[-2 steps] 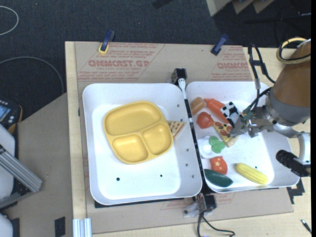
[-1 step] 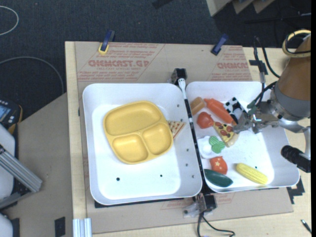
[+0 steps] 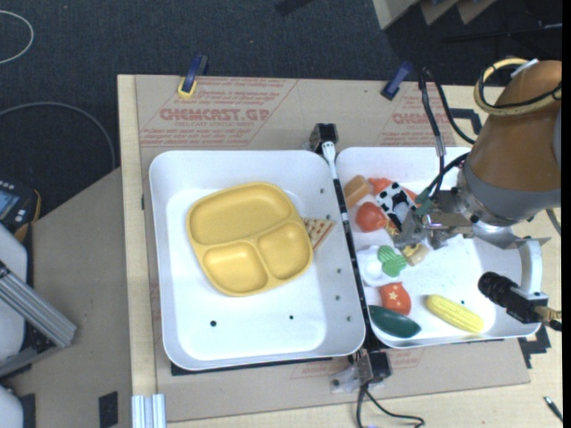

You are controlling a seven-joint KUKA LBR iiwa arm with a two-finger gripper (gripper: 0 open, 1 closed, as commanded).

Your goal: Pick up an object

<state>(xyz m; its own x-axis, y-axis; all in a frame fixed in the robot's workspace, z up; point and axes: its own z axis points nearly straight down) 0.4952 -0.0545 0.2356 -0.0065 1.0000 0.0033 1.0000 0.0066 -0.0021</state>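
The right bin holds several toy foods. There is an orange piece, a red tomato, a black-and-white cow figure, a green piece, a small tan piece, a red piece with a green top, a dark green cucumber and a yellow corn cob. My gripper hangs low over the middle of this bin, just right of the tomato and above the green and tan pieces. The arm's grey and orange body hides the bin's back right part.
The left bin carries a yellow divided plate, and a tan waffle piece lies by the plate's right rim. A black clamp sits at the back where the two bins meet. Cables run beside the arm at the right.
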